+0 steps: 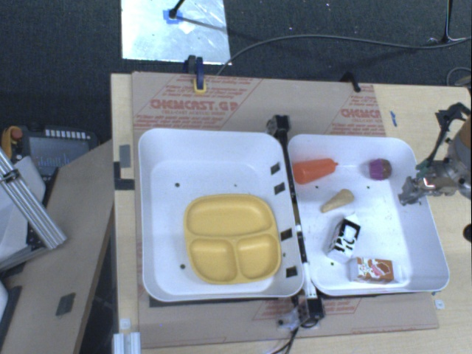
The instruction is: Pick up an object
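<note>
Camera view: gripper (411, 195) (grip state unclear) beside smooth white bin (434, 257); tapered orange carrot (314, 169).

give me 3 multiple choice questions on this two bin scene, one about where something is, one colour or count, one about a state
1. Where does the yellow divided tray lie?
A. left bin
B. right bin
C. on the bench outside the bins

2. How many loose objects lie in the right bin?
A. two
B. five
C. eight

3. Where is the gripper?
A. over the left bin
B. at the right bin's right rim
C. above the tray

Answers:
1. A, the tray rests on the left bin floor.
2. B, orange carrot, purple item, tan cone, black-and-white carton, brown packet.
3. B, it sits beside that rim, apart from all five.
</note>
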Available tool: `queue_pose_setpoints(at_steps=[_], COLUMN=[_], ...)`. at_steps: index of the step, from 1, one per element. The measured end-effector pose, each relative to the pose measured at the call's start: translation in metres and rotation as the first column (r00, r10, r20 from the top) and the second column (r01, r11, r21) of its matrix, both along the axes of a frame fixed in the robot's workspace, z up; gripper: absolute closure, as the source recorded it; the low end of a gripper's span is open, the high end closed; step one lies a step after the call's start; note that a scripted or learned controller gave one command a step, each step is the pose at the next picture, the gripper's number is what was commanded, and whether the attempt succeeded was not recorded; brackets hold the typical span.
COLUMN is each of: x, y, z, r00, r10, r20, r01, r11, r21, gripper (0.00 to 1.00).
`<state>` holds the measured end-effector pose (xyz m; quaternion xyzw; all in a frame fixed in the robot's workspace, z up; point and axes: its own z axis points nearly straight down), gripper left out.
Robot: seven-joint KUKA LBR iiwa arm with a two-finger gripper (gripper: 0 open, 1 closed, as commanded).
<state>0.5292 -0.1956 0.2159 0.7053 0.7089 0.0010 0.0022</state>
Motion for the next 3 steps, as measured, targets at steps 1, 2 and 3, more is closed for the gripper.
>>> queue_pose_setpoints(at_steps=[1, 2, 3], x=[0.01, 0.026, 0.043], y=[0.053, 0.1, 0.146], z=[0.008, 0.0, 0.011], r00=[1.0, 1.0, 1.0], r10=[0.004, 0.003, 0.004], r20=[-0.001, -0.002, -0.001], r01=[-0.004, -0.003, -0.004], r11=[1.0, 1.0, 1.0], r21=[0.002, 0.002, 0.003], gripper=[1.0, 1.0, 1.0])
